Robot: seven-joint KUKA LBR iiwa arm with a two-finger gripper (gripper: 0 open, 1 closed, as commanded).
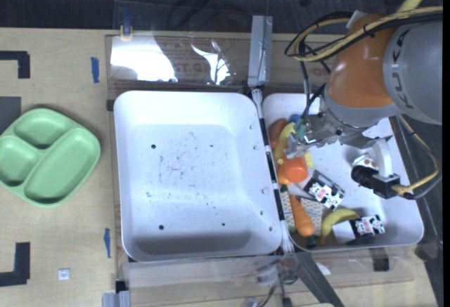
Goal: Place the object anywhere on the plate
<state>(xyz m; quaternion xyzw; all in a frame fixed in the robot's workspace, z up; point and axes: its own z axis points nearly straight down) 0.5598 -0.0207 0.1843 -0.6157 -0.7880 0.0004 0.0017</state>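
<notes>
Cataloguing the frame, we logged the green plate [48, 156] at far left on the surface [70, 242], and the jaws [304, 135] low in the right bin [408, 228], just above an orange object [293, 171]; whether spread or pressed together, we could not tell.

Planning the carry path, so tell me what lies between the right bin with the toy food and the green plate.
In the camera view, the left white bin fills most of that stretch, then a strip of bare bench before the green divided plate.

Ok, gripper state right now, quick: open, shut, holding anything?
Gripper: cannot be told; it sits low over the right white bin, by the orange round toy and yellow banana.
</notes>
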